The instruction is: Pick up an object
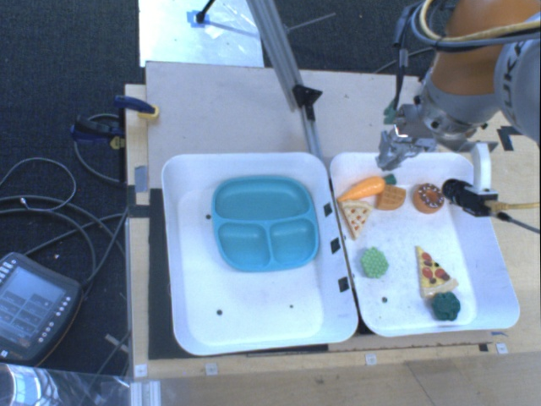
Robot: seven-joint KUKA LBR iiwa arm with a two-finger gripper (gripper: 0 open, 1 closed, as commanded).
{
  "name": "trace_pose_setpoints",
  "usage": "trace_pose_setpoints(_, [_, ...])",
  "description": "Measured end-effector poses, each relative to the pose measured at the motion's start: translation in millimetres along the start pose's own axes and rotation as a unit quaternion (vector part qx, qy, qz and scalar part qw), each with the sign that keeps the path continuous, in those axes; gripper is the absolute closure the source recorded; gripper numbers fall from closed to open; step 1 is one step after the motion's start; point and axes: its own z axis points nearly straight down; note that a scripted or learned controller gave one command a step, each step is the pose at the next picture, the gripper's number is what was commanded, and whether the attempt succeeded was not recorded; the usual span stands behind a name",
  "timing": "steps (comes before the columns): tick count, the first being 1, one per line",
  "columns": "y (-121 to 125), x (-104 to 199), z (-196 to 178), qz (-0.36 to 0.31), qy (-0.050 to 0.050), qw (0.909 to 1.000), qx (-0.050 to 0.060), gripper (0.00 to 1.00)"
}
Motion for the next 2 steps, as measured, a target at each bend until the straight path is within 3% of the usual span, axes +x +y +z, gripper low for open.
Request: trace_pose_setpoints(2, [-9,103,16,0.0,0.0,1.0,0.001,1.0])
